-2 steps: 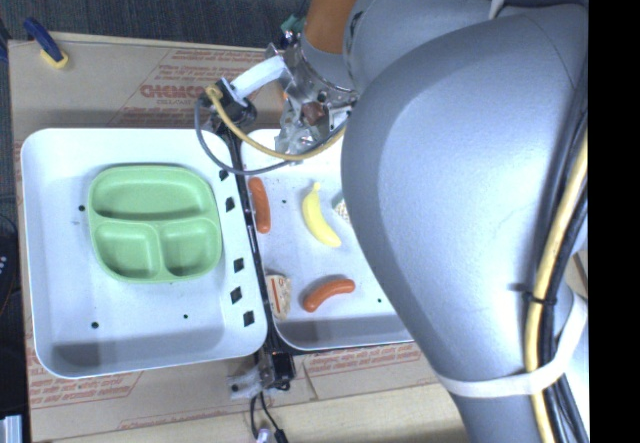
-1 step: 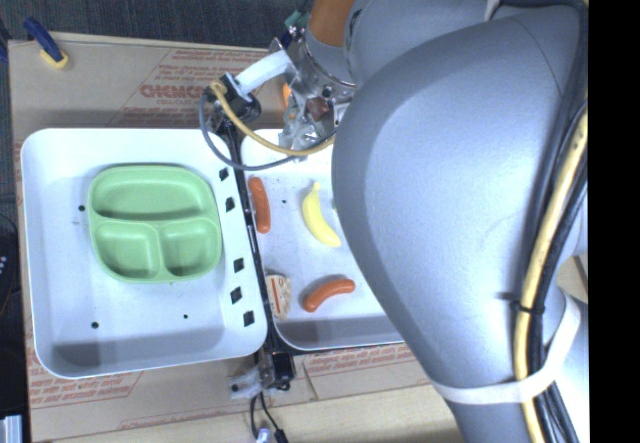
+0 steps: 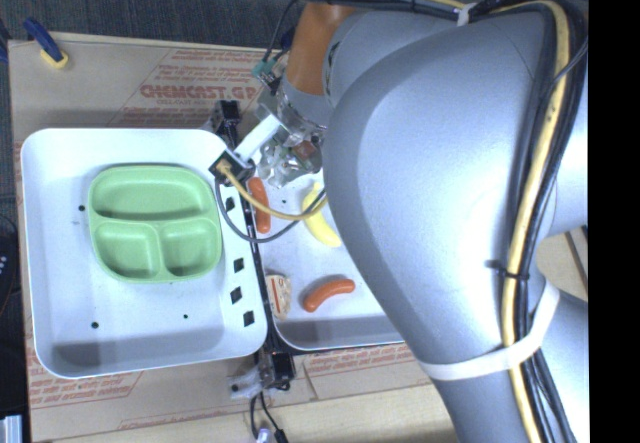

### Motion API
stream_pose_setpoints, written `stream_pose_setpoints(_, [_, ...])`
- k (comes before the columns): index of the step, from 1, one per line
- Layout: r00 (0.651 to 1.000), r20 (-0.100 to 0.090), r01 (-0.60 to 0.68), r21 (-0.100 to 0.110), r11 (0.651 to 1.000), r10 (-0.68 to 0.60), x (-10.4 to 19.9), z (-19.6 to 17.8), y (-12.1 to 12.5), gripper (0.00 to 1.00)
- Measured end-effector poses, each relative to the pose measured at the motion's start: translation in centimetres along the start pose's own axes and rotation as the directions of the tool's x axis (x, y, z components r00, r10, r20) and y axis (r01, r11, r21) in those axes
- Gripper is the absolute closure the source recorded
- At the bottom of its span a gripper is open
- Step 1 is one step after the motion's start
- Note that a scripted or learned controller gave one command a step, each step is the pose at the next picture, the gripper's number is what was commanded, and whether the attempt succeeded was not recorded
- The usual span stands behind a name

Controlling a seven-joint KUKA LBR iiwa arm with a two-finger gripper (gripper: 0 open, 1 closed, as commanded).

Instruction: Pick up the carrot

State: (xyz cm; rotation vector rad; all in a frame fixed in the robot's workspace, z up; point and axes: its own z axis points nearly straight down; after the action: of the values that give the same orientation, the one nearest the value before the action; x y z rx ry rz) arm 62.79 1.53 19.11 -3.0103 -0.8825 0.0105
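Arm point(image 3: 450, 181) shell: smooth grey, satin sheen, looks painted metal or plastic. Bins point(image 3: 50, 231): smooth white plastic, slight gloss. Tray point(image 3: 155, 221): matt green plastic. Bench cover point(image 3: 180, 81): brown printed cardboard, matt. Carrot point(image 3: 260, 206) and sausage point(image 3: 327, 293): glossy, plastic-looking.

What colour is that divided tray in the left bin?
Light green; the divided tray shows in the camera view.
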Motion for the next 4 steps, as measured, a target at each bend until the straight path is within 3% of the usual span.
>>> stream_pose_setpoints(1, [1.0,0.0,0.026,-0.002,1.0,-0.026,-10.2,0.0,1.5,1.0])
stream_pose_setpoints(2, [0.995,-0.005,-0.096,-0.003,0.995,0.096,-9.2,-10.8,6.0,1.0])
stream_pose_setpoints(3, [0.997,-0.003,0.072,-0.004,0.997,-0.072,-10.7,-15.4,3.0,1.0])
stream_pose_setpoints(4, [0.956,-0.001,0.292,-0.001,0.956,-0.292,-18.1,-3.6,-0.1,1.0])
